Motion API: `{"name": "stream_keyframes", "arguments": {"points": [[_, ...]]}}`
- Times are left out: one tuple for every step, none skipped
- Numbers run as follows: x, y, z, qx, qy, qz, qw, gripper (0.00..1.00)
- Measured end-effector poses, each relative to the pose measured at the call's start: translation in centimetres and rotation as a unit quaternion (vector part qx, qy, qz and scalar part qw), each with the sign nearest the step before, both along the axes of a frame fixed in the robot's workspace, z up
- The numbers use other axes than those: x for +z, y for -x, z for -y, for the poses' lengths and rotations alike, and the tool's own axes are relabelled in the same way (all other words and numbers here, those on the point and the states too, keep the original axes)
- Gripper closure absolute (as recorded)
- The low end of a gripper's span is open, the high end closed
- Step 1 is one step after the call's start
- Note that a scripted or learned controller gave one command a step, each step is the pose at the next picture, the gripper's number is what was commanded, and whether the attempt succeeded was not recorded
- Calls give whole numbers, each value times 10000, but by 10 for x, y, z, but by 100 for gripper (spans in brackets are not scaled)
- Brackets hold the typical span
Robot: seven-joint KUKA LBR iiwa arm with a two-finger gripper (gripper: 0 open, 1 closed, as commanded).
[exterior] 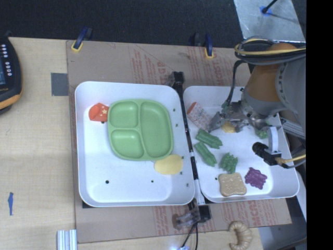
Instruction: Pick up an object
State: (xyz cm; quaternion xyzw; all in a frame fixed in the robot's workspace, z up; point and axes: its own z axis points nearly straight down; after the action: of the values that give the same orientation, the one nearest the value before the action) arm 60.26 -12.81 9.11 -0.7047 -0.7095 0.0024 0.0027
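Note:
My gripper [228, 120] hangs low over the back of the right bin [291, 189], under the orange-banded wrist. A small yellow piece [229, 129] lies right beneath it, partly hidden. In front of it lie a green bean-like piece [208, 138], a second green piece [204, 153] and a small green bunch [228, 162]. Nearer the front edge are a slice of toast [231, 184] and a purple grape bunch [255, 177]. A pink and white packet [196, 114] lies at the bin's back left. I see nothing held by the gripper.
The left bin [88, 186] holds a green divided plate [140, 129], a red item [98, 112] at its left and a yellow piece [168, 164] at its front right. A black cable fitting [265, 153] juts over the right bin. A tan curled object [241, 235] lies on the bench in front.

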Motion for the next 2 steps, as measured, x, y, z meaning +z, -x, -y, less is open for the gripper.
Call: {"name": "stream_keyframes", "arguments": {"points": [[2, -49, -16, -1, 2, 44, 10000, 0], [0, -8, -14, -18, 2, -4, 10000, 0]]}}
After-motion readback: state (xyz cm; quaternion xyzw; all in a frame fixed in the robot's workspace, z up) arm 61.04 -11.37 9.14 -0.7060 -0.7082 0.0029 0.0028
